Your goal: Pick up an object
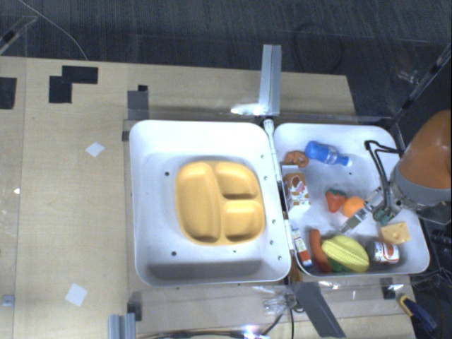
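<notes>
- The gripper (pixel 361 214) hangs low in the right bin (pixel 353 134), among the loose items there, probably because that is where the things worth picking lie.
- Its fingers look slightly parted, tips just beside the orange carrot (pixel 344 203); nothing sits between them (so no grasp yet, by my reading).
- The carrot lies mid-bin, touching a red piece on its left and clear of the corn cob (pixel 346 251) below it, which leaves it the likeliest target.
- A blue bottle (pixel 327 153) rests near the far wall, well apart.
- The left bin (pixel 152 189) holds a yellow tray (pixel 215 202), likely a drop spot.
</notes>
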`<state>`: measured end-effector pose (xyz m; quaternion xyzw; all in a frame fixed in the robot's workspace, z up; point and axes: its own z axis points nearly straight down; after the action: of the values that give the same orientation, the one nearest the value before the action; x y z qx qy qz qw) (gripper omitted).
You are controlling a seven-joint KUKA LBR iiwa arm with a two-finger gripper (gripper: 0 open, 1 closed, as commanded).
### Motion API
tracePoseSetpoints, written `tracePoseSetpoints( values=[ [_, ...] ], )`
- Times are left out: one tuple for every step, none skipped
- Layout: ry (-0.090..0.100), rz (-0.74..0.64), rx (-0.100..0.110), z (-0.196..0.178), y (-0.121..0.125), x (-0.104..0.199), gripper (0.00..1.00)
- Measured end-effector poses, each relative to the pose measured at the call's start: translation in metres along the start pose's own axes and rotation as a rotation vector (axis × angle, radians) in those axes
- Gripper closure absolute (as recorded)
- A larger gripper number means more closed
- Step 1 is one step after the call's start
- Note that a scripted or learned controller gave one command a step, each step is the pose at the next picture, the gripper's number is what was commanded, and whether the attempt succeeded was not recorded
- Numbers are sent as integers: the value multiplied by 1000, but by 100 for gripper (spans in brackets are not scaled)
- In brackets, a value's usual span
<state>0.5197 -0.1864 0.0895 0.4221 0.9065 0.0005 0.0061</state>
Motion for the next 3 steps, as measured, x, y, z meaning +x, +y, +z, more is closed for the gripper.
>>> tracePoseSetpoints(
  values=[
    [6,286,2,-21,54,18,0],
    [4,661,5,-12,42,-38,0],
    [0,298,0,-105,21,-45,0]
  ],
)
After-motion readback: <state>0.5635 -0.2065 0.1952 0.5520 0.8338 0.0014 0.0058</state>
